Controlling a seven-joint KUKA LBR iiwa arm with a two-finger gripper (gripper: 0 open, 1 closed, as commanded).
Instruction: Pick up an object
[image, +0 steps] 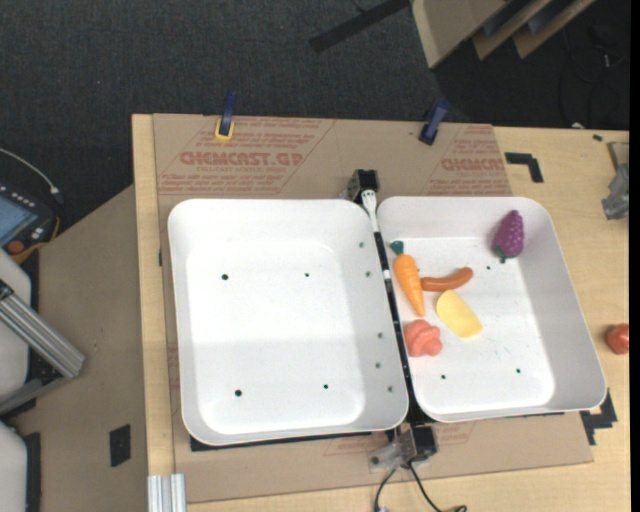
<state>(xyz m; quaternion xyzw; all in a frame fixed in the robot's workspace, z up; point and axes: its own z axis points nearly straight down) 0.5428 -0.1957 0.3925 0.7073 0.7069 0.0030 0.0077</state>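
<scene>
Your orange plastic carrot (408, 284) lies lengthwise along the right white bin's (560, 300) left wall; gripper state: cannot tell.

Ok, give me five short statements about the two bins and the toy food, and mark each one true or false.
1. The carrot lies in the right bin. True.
2. The purple grapes lie in the left bin. False: they sit near the right bin's far corner.
3. The yellow piece lies just in front of the sausage. True.
4. The pink piece touches the grapes. False: they lie well apart.
5. The carrot lies near the divide between the bins. True.
</scene>
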